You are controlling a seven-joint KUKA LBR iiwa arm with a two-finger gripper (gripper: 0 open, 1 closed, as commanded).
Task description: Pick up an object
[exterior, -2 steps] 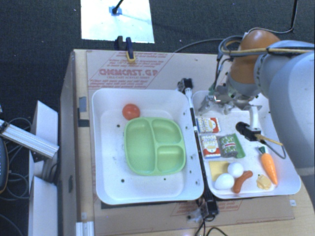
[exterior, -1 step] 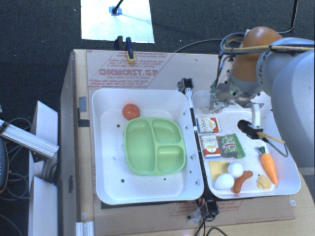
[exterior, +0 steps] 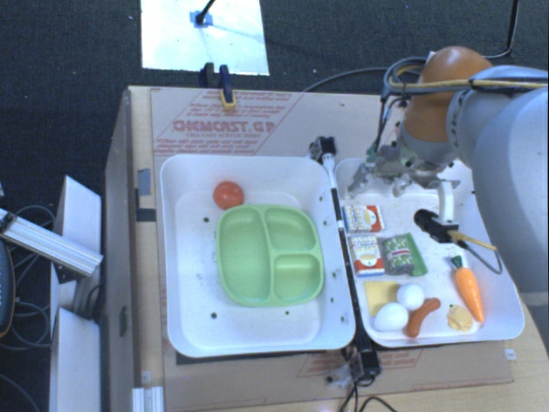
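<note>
the jaws of the grey two-finger gripper (exterior: 403, 178) hang over the far end of the right shallow white bin (exterior: 506, 316), but the wrist covers them, so i cannot tell if they are open or closed. nothing is seen held. the possible objects lie loose in this bin, probably for easy picking: two small red-and-white cartons (exterior: 364, 219), a green packet (exterior: 403, 254), two white eggs (exterior: 410, 296), an orange plastic carrot (exterior: 468, 293). the left bin holds a green divided tray (exterior: 269, 254) beside a red ball (exterior: 228, 194).
</note>
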